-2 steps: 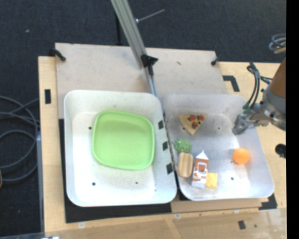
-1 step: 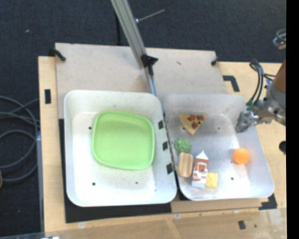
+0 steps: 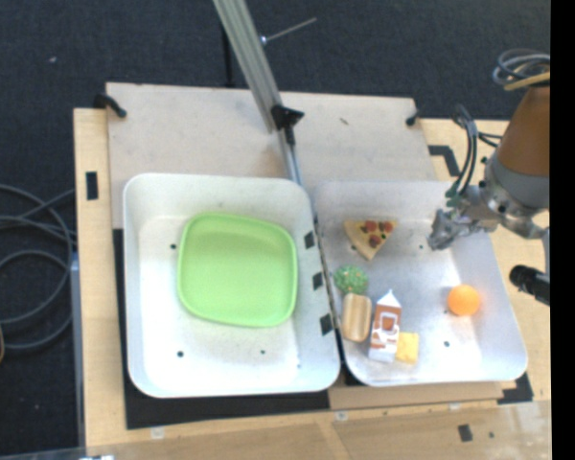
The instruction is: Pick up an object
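The right bin (image 3: 479,348) holds several small things. A pizza slice (image 3: 369,237) lies near its back left. Below that sit a green broccoli piece (image 3: 351,279), a tan bread piece (image 3: 356,316), a small red and white carton (image 3: 386,326) and a yellow block (image 3: 407,347). An orange ball (image 3: 464,301) rests toward the right. My gripper (image 3: 445,230) hangs over the bin's back right part, right of the pizza slice and above the orange ball. Nothing shows between its fingers.
The left bin (image 3: 149,353) holds a light green square plate (image 3: 238,268). A grey metal pole (image 3: 250,51) slants down from the top to the gap between the bins. Cables (image 3: 24,257) lie on the dark floor at the left.
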`<state>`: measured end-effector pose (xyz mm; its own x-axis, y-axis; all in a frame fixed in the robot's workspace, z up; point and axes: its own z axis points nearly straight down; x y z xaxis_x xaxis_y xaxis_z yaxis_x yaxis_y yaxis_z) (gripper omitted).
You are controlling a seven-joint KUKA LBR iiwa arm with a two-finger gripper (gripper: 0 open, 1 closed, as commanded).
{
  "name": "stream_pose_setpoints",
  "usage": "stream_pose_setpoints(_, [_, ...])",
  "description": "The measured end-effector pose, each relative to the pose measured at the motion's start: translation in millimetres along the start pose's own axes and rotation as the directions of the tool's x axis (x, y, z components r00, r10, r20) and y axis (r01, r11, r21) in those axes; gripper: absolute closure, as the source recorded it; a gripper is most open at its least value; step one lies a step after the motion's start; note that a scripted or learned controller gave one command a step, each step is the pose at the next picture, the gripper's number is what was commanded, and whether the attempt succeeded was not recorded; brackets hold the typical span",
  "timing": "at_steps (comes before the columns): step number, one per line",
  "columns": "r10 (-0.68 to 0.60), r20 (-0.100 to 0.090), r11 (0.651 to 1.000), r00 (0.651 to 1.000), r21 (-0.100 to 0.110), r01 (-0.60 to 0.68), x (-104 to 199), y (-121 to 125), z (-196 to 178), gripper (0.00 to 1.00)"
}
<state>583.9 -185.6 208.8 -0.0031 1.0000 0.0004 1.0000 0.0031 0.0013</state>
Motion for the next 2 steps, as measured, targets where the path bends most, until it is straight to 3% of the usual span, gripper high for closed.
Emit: stream_pose_setpoints(2, [-0.001,-0.001,1.000,1.000,0.000,0.001,110.6,33.3,-13.5,1.00])
